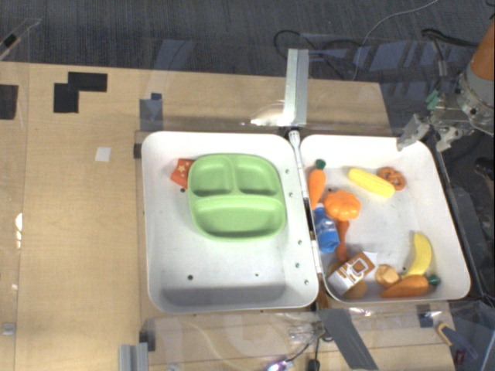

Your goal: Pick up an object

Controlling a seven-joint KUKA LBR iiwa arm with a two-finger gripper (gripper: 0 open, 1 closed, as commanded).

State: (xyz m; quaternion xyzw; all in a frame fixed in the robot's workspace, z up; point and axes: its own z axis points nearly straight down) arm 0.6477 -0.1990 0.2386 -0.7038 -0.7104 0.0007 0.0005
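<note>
Claw (430,132) hanging over the far right corner of the right white shallow bin (445,207), above its rim, empty so far as can be seen. Cannot tell if wide or narrow: too small and too dark against the cables behind.

Nearest to the claw: a yellow plastic corn cob (370,182), lying flat on the bin floor, below and to the left of the claw in the camera view. Long axis slanting from upper left to lower right, with the right end pointing at a small brown round toy (393,178) just beside it, perhaps touching.

Further from the claw on the same side: an orange toy pepper (342,205) and an upright-looking orange carrot (316,182) near the bin wall. Well apart from the claw, toward the near edge: a yellow banana (420,253).

Likely the reaching step, nothing grasped yet. For the cob, probably best to close across its short width, so a turn of the wrist may be needed.
</note>
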